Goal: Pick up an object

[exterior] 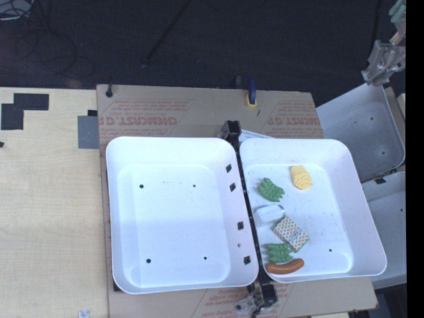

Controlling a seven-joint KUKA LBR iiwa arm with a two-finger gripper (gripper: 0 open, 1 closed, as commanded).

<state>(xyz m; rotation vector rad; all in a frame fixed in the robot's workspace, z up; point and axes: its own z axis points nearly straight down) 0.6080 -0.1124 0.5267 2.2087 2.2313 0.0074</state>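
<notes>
The right bin (351,171) holds several small objects. A yellow ridged piece (301,176) lies toward its back. A green leafy toy (270,189) sits near the divider, with a white block (269,212) just in front of it. A checkered little box (291,233) lies in the middle. Another green toy (278,251) and an orange-red sausage (285,265) rest by the front wall. A grey metal part of the arm, which looks like the gripper (383,61), hangs high at the far right, well away from the objects.
The left bin (126,177) stands beside the right one, with a black clipped divider (240,204) where they meet. Both rest on a brown cardboard sheet (172,114). A grey metal plate (361,128) lies to the right.
</notes>
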